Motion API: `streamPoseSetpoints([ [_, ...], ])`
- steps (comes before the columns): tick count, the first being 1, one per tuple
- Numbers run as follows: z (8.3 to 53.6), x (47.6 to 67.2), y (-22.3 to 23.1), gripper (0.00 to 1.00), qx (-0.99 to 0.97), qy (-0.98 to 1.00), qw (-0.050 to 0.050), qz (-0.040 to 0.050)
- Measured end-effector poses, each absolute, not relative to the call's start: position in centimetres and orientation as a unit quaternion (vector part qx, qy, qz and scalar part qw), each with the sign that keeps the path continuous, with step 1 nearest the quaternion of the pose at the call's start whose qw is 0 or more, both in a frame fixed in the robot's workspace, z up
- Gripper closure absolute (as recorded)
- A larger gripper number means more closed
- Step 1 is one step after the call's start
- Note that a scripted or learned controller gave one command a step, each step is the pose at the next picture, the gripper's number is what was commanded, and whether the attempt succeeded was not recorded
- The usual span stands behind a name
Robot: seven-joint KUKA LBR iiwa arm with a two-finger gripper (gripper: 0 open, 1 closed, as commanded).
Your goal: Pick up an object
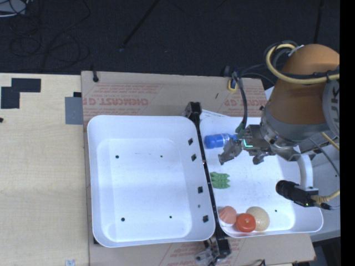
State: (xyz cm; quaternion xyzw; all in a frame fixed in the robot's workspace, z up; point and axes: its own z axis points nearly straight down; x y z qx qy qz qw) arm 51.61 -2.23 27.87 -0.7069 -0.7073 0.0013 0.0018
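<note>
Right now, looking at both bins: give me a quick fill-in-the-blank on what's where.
1. The blue bottle lies in the ____ bin.
2. The green toy lies on the bin floor below the ____ bottle in the picture.
3. The red ball sits between a pink thing and a ____ ball.
4. The claw hangs over the ____ bin.

Missing words: right; blue; cream; right

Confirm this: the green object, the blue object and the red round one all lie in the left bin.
Wrong bin. The camera view shows the green object, the blue object and the red round one all lying in the right bin, not the left.
</note>
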Motion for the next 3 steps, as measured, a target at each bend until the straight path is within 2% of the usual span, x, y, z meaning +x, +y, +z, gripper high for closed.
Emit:
streamPoseSetpoints([
  [1, 37.0, 47.5, -2.4, 0.0, -0.707, -0.708, -0.002, -0.0022],
  [2, 34.1, 47.5, -8.3, 0.0, -0.709, -0.705, 0.002, 0.0024],
  [3, 28.8, 49.8, -10.9, 0.0, -0.708, -0.706, 0.003, 0.0029],
])
